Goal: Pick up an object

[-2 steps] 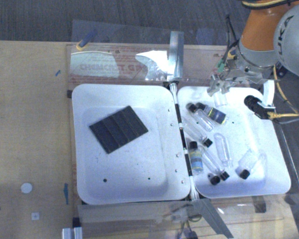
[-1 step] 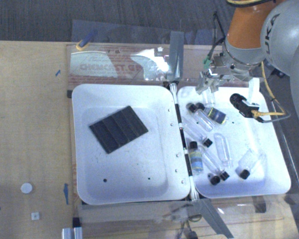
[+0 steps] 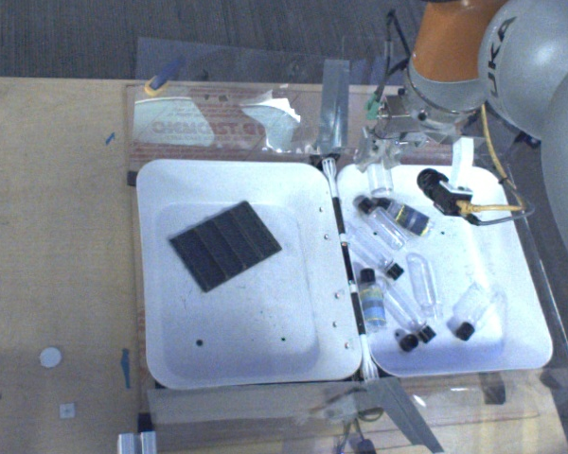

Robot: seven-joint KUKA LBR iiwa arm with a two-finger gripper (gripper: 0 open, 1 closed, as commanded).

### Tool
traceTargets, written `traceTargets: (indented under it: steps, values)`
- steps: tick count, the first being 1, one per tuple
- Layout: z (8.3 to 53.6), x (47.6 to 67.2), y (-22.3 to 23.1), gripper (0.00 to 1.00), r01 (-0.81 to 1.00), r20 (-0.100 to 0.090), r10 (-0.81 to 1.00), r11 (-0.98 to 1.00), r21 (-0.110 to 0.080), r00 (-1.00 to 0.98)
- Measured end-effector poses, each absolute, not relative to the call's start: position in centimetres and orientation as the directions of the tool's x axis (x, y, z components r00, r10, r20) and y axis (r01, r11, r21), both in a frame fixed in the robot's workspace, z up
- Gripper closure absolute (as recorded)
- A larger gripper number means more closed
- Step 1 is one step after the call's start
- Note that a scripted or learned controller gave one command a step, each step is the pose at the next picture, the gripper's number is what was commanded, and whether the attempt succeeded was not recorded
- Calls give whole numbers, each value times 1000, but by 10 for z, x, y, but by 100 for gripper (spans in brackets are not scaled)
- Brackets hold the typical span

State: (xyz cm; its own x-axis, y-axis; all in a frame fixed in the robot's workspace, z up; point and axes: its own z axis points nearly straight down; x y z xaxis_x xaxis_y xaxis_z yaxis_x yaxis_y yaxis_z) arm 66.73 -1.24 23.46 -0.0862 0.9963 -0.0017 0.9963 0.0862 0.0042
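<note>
My gripper (image 3: 377,166) hangs under the orange-banded wrist over the far left corner of the right bin (image 3: 535,340). Just below it lies a clear bottle (image 3: 382,223) with a black cap, and beside that a bottle with a dark label (image 3: 410,218). More clear bottles lie nearer the front: one with a blue label (image 3: 372,303) by the left wall, one in the middle (image 3: 421,287), and one at the right (image 3: 473,305). A black ribbed pad (image 3: 225,245) lies flat in the left bin (image 3: 144,253).
A black fitting with a yellow cable (image 3: 443,190) hangs from the wrist over the right bin's far side. Clear plastic packaging (image 3: 218,121) lies behind the left bin. The divider (image 3: 346,253) between the bins runs just left of the bottles.
</note>
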Motion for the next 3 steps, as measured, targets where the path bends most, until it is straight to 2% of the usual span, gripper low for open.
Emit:
traceTargets:
  steps: [1, 2, 3]
  values:
    - [238, 667, -2, 100, 1000, -1, 1000, 5, 4, -5]
    - [248, 668, -2, 100, 1000, -3, 1000, 6, 8, -6]
    - [185, 666, -74, 100, 995, -1, 995, -95, -2, 95]
